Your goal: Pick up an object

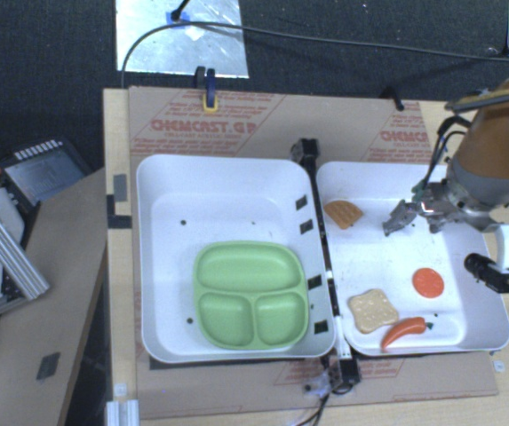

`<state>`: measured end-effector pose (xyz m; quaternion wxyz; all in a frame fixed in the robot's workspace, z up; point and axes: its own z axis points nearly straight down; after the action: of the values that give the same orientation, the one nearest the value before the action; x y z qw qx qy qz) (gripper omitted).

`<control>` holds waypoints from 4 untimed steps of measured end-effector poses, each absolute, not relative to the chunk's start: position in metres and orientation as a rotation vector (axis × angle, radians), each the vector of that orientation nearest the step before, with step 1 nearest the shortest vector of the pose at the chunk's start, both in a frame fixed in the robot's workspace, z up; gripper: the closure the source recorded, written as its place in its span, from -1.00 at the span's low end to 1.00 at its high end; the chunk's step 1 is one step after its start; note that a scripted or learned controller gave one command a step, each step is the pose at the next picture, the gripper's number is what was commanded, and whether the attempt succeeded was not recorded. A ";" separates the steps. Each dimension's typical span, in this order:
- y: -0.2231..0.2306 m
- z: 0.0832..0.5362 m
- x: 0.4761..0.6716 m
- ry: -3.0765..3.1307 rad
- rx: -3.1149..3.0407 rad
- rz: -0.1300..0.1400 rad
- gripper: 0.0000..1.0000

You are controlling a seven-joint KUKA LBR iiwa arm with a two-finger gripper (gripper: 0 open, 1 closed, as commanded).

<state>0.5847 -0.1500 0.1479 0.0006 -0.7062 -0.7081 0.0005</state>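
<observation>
Nothing is picked up yet: the gripper hovers with fingers apart over the right bin (nothing between them), beside the orange chip.

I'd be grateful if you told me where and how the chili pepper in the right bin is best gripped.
Probably across the middle of the chili pepper, from straight above. It lies flat, long and narrow, so fingers should close across its width. The toast slice sits close on its left and the bin wall just behind.
</observation>
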 end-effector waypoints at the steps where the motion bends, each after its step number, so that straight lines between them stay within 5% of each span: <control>1: -0.158 0.092 0.579 -2.221 -2.219 0.003 -1.00; 2: -0.158 0.085 0.580 -2.223 -2.221 -0.001 -1.00; 3: -0.158 0.096 0.581 -2.226 -2.222 -0.003 1.00; 4: -0.165 0.142 0.580 -2.224 -2.226 -0.004 1.00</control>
<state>0.5797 -0.1645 0.1417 -0.0025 -0.7073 -0.7069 -0.0013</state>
